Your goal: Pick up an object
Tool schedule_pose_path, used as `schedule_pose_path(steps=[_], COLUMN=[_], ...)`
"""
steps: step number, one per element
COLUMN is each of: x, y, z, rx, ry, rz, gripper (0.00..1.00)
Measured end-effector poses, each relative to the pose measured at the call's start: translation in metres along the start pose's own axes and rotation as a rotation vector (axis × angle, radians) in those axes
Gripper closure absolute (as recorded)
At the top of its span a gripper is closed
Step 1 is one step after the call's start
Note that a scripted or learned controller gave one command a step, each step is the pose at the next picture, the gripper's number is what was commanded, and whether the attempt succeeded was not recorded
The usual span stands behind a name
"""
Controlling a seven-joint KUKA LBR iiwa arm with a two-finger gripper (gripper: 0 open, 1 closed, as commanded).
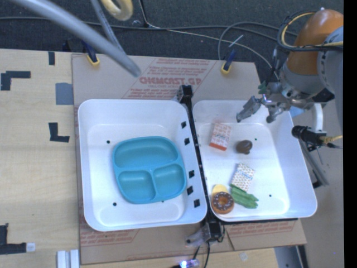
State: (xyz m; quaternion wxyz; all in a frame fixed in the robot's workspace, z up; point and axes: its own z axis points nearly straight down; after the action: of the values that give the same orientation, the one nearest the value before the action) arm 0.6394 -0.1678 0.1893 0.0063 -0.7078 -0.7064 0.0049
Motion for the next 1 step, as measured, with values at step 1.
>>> schedule_pose_path(steps=[1], x=[0.0004], y=[0.0031], z=[-0.0098], rx=[-0.014], ry=[-0.002], rz=[-0.004], gripper=[0.00])
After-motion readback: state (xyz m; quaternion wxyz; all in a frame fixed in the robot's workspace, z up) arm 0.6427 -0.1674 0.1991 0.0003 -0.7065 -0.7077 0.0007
